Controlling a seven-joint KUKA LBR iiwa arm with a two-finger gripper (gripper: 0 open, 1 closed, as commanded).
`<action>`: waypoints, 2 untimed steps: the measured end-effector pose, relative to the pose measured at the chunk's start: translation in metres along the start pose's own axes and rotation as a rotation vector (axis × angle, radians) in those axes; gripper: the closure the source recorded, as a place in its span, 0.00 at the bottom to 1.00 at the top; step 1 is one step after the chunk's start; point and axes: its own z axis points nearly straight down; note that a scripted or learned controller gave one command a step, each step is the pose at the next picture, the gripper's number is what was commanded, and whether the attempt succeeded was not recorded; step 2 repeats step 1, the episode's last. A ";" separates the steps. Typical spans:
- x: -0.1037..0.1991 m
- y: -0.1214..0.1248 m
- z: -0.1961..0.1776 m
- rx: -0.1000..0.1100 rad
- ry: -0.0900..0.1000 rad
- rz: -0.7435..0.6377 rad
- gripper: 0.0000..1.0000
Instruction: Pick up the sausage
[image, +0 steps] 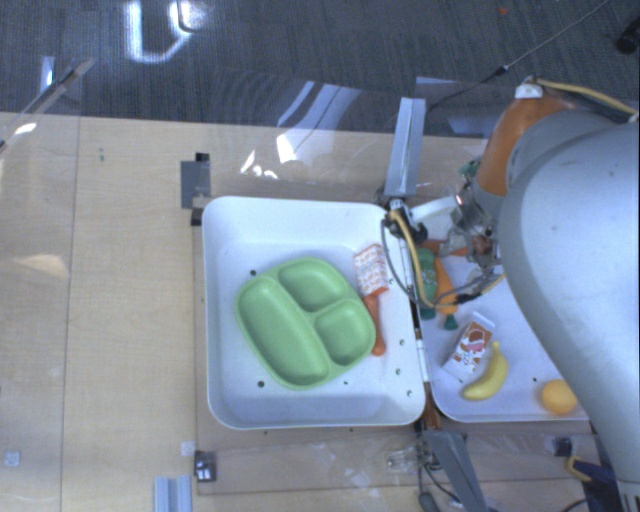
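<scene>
Camera view: gripper (452, 262) low in the right bin (520, 400), right of centre frame — whether it is clamped or loose, I cannot tell. The sausage (374, 318) lies in the left bin (300, 410) beside the green tray (303, 322) — likely light, smooth, round; grip across its middle.

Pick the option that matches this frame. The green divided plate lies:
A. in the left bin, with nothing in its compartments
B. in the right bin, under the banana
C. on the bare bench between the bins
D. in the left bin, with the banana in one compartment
A. The green divided plate sits in the left bin with all three compartments bare, while the banana lies in the right bin.
</scene>
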 end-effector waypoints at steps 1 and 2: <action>-0.022 0.103 0.007 -0.004 0.001 -0.009 0.00; -0.022 0.103 0.007 -0.004 0.001 -0.009 0.00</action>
